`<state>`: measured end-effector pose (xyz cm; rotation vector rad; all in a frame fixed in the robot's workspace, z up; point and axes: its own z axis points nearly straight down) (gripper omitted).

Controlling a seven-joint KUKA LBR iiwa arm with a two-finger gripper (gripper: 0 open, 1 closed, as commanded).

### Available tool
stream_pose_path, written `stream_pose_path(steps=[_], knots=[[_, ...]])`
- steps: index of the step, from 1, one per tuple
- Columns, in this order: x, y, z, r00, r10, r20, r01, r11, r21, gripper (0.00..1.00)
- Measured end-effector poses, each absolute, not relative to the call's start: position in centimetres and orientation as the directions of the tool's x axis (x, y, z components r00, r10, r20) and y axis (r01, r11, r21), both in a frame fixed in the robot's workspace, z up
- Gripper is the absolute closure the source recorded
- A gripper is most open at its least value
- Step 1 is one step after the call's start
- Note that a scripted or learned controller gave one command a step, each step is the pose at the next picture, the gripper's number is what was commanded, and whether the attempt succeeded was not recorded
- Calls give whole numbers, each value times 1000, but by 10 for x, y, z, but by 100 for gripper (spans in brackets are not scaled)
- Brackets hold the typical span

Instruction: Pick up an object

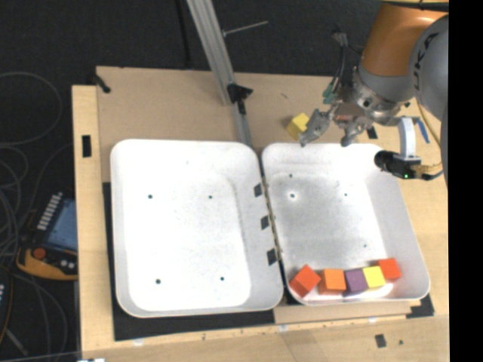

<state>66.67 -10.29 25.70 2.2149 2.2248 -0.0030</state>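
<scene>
Your jaws [329, 133] hang spread above the right bin's [392, 225] far rim, a yellow block [298, 124] seemingly touching the left finger, ungripped.

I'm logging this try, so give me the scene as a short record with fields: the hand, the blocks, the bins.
hand: above the far edge of the right bin, fingers spread
yellow block near hand: beside the left finger, not between the fingers
blocks in right bin: five along the near wall, red, orange, purple, yellow, red
left bin: beside the right bin
</scene>
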Motion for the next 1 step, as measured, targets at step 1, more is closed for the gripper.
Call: stream_pose_path(steps=[1], knots=[[610, -115, 133, 2, 1000, 0, 1000, -2, -9, 0]])
